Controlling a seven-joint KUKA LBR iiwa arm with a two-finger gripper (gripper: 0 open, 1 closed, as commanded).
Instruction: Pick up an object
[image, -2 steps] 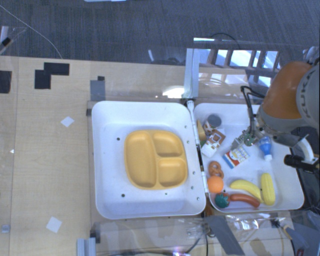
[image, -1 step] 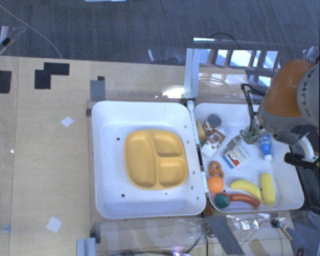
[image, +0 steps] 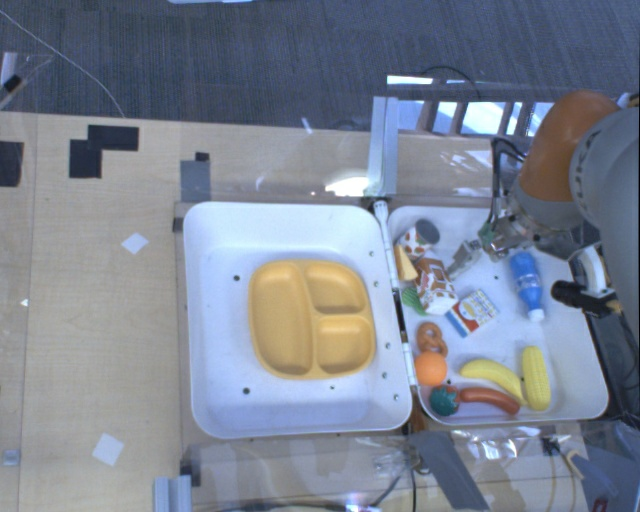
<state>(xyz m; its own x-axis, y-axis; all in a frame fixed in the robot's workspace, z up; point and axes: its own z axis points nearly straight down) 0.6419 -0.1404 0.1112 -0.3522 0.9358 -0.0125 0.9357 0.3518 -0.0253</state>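
The right bin (image: 590, 400) holds several toy foods. Among them are a blue bottle (image: 527, 283), a banana (image: 492, 377), a corn cob (image: 536, 377), an orange (image: 431, 369) and a pretzel (image: 430, 337). There are also a red sausage (image: 487, 400), a brown-and-white carton (image: 435, 285), a cheese wedge (image: 405, 263) and a small red-and-white box (image: 472, 311). My gripper (image: 463, 258) hangs low over the upper middle of this bin. It is just right of the carton and left of the bottle, and nothing is visibly held.
The left bin (image: 215, 300) carries a yellow divided plate (image: 310, 318). A grey disc (image: 427, 232) lies in the right bin's far left corner. The arm with its orange band (image: 555, 150) crosses the bin's upper right. A metal frame (image: 383, 140) stands behind the bins.
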